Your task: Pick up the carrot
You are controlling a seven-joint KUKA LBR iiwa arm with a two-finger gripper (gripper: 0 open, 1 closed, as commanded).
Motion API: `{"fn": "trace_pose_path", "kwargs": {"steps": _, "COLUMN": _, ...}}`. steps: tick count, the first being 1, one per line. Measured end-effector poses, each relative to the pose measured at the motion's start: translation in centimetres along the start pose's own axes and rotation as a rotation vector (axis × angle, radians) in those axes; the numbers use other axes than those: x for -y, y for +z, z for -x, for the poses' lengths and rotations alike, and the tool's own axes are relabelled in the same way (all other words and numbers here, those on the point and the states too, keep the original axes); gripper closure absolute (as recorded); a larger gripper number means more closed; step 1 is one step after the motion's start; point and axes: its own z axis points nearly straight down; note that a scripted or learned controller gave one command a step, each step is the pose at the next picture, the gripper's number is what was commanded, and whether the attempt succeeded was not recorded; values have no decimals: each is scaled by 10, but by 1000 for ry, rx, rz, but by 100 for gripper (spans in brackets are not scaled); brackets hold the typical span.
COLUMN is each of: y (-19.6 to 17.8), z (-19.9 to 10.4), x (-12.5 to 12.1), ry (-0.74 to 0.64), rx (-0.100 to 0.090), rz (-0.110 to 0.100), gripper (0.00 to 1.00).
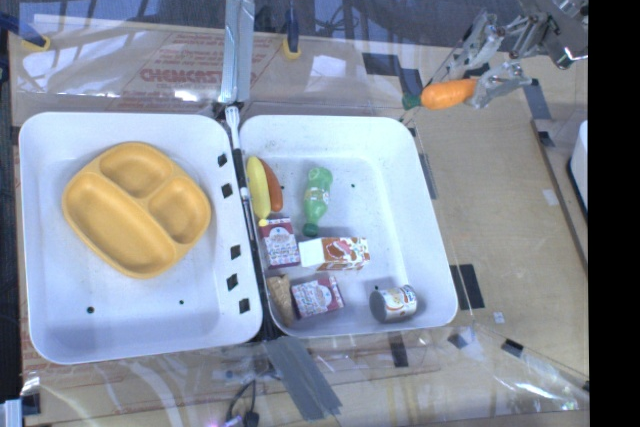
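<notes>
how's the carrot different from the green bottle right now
The carrot is orange and held in the gripper, outside the right bin; the green bottle lies inside that bin. The carrot points sideways in the view, the bottle runs up and down. Both are small toy foods.

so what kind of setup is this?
Probably a lab pick-and-place bench: two white bins taped down side by side, toy food and a yellow plate in them, and a gripper holding the carrot above the bench.
</notes>
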Motion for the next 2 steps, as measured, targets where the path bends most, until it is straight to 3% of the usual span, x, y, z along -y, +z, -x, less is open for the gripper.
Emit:
{"fn": "trace_pose_path", "kwargs": {"steps": 1, "y": 1, "z": 21, "x": -51, "ry": -79, "rx": -4, "rz": 3, "gripper": 100}}
{"fn": "trace_pose_path", "kwargs": {"steps": 2, "y": 1, "z": -10, "x": -1, "ry": -47, "rx": -6, "rz": 2, "gripper": 100}}
